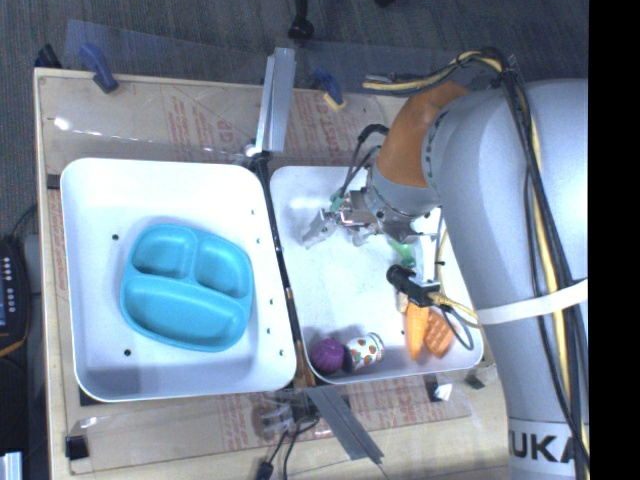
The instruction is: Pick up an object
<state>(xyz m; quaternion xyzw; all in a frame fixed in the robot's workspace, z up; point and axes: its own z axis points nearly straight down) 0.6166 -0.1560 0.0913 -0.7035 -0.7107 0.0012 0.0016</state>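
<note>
While the claw [322, 228] is hanging low over the upper part of the right bin [330, 298], nothing is showing between its fingers; I cannot tell whether they are standing wide or narrow, since the metal parts are blurring together at this slant.

Candidates for the pick are all lying toward the bin's near rim, well apart from the claw:
- purple ball [327, 354], sitting in the near left corner, almost straight below the claw in the view.
- small patterned cup [366, 350], lying on its side just beside the ball, touching or nearly so.
- carrot [414, 332] with an orange piece [437, 336] beside it, lying against the right wall, long axis running near-to-far, partly under the arm's cables.

Judging from this, the ball is offering the plainest line: a move straight toward the near rim. The left bin [90, 268] is holding a blue tray [187, 286], further off across the divider.
</note>
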